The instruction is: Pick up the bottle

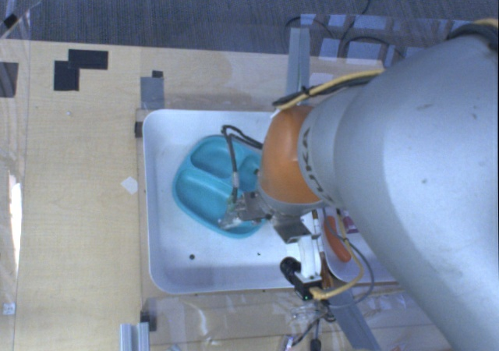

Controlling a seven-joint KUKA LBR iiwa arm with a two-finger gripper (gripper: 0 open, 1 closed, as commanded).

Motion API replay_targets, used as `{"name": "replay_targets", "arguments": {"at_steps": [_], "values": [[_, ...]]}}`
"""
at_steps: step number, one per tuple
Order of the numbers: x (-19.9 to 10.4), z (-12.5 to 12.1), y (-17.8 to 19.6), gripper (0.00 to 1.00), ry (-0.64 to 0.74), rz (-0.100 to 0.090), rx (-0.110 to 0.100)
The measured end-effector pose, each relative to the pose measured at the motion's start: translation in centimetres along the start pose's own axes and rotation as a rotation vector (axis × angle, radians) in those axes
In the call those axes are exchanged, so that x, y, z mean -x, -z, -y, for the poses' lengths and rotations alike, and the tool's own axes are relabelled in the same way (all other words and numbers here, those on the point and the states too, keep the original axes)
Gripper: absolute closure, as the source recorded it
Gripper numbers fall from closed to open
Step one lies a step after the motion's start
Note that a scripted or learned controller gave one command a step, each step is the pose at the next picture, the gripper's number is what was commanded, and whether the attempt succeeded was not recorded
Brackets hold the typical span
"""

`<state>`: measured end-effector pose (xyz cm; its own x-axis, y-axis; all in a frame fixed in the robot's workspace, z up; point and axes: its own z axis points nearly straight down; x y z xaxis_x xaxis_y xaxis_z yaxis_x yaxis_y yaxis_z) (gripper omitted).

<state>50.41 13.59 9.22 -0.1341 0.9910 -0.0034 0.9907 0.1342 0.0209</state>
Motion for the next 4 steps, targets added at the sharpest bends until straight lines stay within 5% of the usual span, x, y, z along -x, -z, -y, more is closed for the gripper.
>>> {"name": "replay_targets", "arguments": {"at_steps": [1, 2, 3, 4], "values": [[-2.4, 1.3, 2.4, 0.00, 0.133, 0.000, -0.021], [-1.8, 1.3, 3.9, 0.00, 0.360, -0.007, -0.016], [0.4, 0.9, 0.4, 0.00, 0.399, -0.003, 0.011], [0.4, 0.9, 0.4, 0.00, 0.399, -0.003, 0.011]]}}
